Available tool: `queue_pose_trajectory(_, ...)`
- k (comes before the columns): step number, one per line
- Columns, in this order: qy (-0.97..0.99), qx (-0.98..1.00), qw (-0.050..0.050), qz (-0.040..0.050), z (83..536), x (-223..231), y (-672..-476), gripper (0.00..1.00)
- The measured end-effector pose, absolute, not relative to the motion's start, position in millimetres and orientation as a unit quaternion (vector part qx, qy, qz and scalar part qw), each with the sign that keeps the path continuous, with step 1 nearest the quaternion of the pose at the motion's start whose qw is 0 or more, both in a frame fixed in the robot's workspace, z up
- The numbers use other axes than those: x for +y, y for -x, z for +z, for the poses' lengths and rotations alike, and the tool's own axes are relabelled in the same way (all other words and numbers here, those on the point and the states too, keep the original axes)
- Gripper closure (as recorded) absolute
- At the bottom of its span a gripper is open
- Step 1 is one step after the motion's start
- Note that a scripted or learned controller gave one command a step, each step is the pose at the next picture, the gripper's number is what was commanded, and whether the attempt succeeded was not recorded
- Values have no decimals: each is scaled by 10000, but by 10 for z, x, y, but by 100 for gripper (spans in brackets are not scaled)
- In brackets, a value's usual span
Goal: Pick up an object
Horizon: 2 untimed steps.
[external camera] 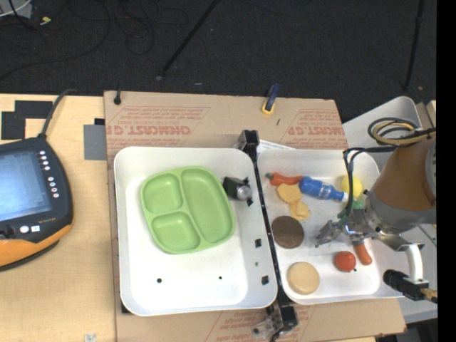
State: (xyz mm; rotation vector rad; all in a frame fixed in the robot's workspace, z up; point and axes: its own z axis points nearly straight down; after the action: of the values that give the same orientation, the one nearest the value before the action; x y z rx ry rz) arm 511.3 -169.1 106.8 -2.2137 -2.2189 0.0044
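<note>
A wooden bench (43,291) carries a sheet of brown cardboard (185,123) printed with red lettering, and on it two shallow white bins sit side by side. Behind the bench the floor is dark, with black cables trailing across it. A teach pendant (28,198) with a lit bluish screen and an orange underside lies at the bench's left edge.

The left bin (142,291) holds a glossy green tray (187,210) with three compartments, near its middle, and a small black and silver part (237,187) by its right wall.

The right bin (370,280) holds the small things. The arm (402,184) comes in over its right edge, and the gripper (333,234) hangs low near the bin's middle. Whether its fingers are open or closed cannot be told; nothing is seen between them. A flat, dark brown disc (288,231) lies just left of the gripper. A pale tan disc (304,277) lies at the bin's front edge. A round red ball (345,261) sits just in front of the gripper, beside an orange stick (363,252). Toward the back wall lie a blue bottle (319,188), some yellow pieces (293,198), an orange-red strip (283,179) and a yellow ball (350,185).
</note>
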Motion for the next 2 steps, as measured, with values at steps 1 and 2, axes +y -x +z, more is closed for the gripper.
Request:
queue_pose_trajectory(1,7066,-7077,19,7,868,-1667,-5116,0)
queue_pose_trajectory(2,7085,-7057,13,0,986,-1689,-5120,100)
